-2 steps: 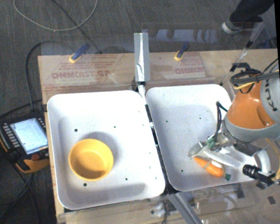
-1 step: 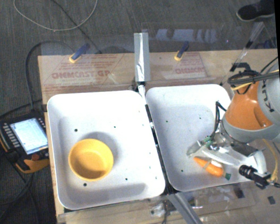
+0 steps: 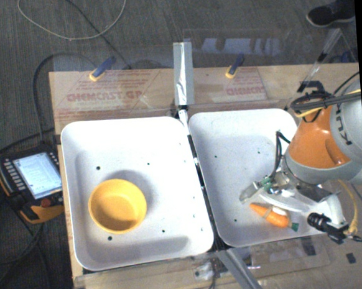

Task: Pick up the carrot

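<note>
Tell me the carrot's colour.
Orange, with a green tip; the carrot lies in the right bin, camera view.

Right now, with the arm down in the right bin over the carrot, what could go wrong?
1. The small orange carrot with a green tip lies close to the front wall of the shallow white right bin; the claw could hit that wall.
2. The claw sits beside the carrot, so closing may push it away.

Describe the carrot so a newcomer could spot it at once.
Two white bins sit side by side; take the right bin, where the arm reaches in. Near its front edge, just under the gripper, lies the carrot. It is small, orange and tapered with a green tip, unlike the round yellow bowl in the left bin.
</note>
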